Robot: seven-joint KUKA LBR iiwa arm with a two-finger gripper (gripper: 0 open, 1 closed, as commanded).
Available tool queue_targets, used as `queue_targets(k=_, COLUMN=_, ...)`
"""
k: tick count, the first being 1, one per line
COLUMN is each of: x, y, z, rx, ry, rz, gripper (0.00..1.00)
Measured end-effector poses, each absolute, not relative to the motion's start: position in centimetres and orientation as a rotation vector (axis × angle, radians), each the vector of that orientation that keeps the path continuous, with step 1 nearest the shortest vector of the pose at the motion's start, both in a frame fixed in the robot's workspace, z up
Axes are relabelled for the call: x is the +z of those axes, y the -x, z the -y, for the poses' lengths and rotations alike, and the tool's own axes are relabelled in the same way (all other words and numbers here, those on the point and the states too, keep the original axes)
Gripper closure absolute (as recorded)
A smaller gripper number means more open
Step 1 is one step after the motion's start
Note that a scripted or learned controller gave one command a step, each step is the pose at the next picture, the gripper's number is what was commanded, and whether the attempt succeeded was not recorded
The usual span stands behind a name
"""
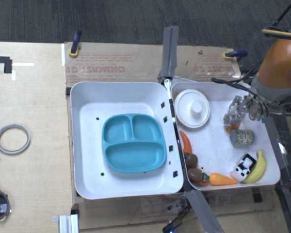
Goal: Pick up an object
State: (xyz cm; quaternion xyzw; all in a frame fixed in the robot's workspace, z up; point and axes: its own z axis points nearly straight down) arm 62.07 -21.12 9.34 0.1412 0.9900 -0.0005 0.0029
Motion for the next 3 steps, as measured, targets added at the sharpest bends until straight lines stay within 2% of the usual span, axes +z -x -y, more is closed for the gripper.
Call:
queue_targets(k=1, x=9.2, y=-57.6, z=18.9, rx=0.0, ry=-0.614, rz=-3.079, gripper=0.0)
queue_targets(k=2, x=9.2, y=-58.1, z=15.3, rx=0.001, ry=-0.712, rz=-3.058, gripper=0.0)
queue_targets(k=3, x=11.7, y=-57.1, z=21.8, rx=0.008, ry=-0.748, rz=-3.047, gripper=0.0)
